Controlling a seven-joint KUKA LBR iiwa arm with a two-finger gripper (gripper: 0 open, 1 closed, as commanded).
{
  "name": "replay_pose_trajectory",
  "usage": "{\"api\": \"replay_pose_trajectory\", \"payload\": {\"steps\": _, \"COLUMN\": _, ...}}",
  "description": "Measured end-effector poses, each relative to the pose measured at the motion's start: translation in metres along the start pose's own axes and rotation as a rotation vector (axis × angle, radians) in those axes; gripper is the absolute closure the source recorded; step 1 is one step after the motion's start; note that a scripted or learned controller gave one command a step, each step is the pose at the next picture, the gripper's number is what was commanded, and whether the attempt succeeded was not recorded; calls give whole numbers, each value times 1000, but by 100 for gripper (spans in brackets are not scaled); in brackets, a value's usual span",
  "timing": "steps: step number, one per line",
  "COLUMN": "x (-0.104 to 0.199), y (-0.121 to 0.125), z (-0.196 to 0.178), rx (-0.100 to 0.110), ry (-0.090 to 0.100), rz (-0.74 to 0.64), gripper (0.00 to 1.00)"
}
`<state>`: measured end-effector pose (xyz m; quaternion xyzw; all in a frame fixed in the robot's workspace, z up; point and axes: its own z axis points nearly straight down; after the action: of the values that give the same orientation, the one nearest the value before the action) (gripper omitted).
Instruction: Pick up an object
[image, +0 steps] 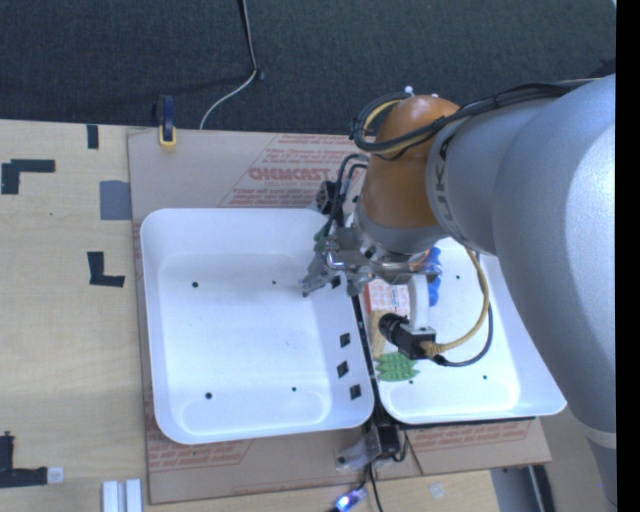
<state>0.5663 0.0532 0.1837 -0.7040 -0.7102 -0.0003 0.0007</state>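
A brown cardboard sheet (270, 175) printed with red lettering lies on a pale wooden benchtop (60, 330). Left of the cardboard, dark tape marks (98, 268) dot the wood. Beyond the cardboard's far edge lies dark carpet (120, 50), crossed by a thin pale cable (232, 95). A yellow-and-blue clamp (166, 124) grips the cardboard's far left corner.
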Motion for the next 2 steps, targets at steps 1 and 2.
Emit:
{"api": "replay_pose_trajectory", "payload": {"steps": 1, "x": -50, "y": -36, "z": -144, "rx": -12, "ry": -2, "rz": 10, "gripper": 100}}
{"api": "replay_pose_trajectory", "payload": {"steps": 2, "x": -31, "y": -80, "z": -76, "rx": 11, "ry": -1, "rz": 8, "gripper": 100}}
